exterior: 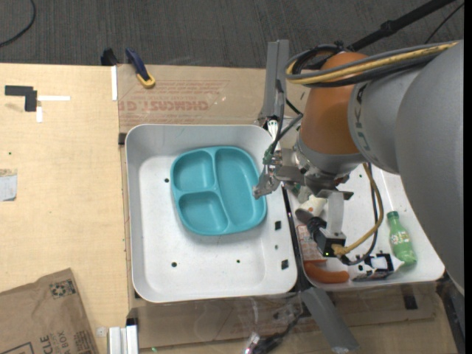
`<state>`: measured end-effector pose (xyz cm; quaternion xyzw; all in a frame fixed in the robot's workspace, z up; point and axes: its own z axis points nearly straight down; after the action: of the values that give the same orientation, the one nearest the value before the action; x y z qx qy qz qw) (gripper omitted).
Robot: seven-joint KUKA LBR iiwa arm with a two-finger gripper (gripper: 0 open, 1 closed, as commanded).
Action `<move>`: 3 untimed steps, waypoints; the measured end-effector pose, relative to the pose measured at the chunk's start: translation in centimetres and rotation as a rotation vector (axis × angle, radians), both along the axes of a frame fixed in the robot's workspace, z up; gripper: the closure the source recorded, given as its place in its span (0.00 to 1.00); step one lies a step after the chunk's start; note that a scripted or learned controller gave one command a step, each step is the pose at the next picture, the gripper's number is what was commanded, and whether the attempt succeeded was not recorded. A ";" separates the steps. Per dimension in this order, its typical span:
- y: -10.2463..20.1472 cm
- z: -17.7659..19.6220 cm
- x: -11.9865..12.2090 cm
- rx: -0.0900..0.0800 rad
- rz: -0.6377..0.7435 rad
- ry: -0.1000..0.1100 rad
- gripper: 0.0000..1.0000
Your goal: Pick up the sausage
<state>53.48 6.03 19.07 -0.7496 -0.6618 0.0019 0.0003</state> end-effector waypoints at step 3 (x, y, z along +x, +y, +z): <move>0.7 0.0 -3.9 0.002 0.458 -0.001 0.00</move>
<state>49.58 6.74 19.10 -0.5798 -0.8148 0.0009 0.0000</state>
